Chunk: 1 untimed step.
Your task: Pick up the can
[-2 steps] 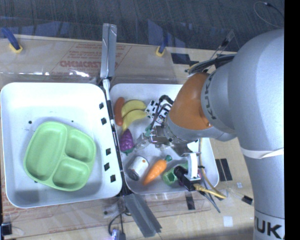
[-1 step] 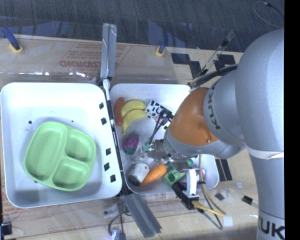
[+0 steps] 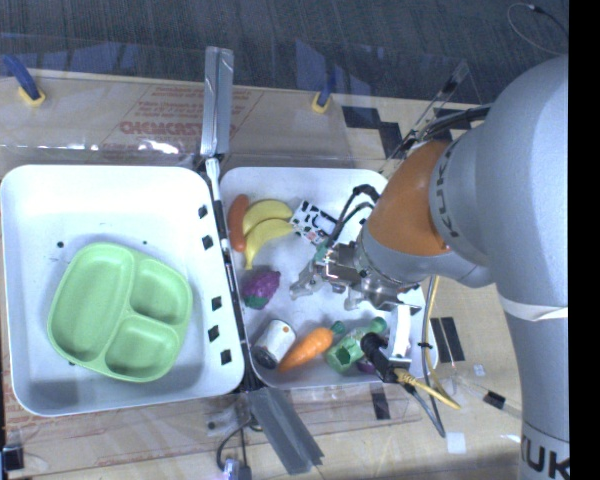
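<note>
Arm (image 3: 500, 198) above right bin (image 3: 280, 183), can (image 3: 273, 342) untouched

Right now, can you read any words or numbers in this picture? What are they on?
"KU", big pale letters cut off at the picture's bottom edge, on the grey arm.
Red printing, upside down and too blurred to read, on the clear sheet behind the bins.
Black and white squares, no letters to read, on a small card in the right bin.
The can has no label I can read.
</note>
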Available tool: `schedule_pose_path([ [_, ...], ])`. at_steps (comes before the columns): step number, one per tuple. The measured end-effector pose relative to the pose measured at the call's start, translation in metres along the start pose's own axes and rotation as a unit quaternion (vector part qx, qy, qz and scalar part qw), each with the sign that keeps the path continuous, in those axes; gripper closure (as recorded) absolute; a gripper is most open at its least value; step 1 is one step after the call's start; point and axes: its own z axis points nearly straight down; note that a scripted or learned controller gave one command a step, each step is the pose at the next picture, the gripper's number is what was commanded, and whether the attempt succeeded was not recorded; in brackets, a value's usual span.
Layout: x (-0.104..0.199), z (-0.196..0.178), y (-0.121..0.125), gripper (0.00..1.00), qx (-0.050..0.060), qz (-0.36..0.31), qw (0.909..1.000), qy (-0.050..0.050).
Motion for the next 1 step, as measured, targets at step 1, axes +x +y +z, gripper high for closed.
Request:
schedule_pose_path([
  [1, 0.0078, 0.0092, -0.0350, 0.00, 0.001, 0.006, 1.0000, 0.000],
])
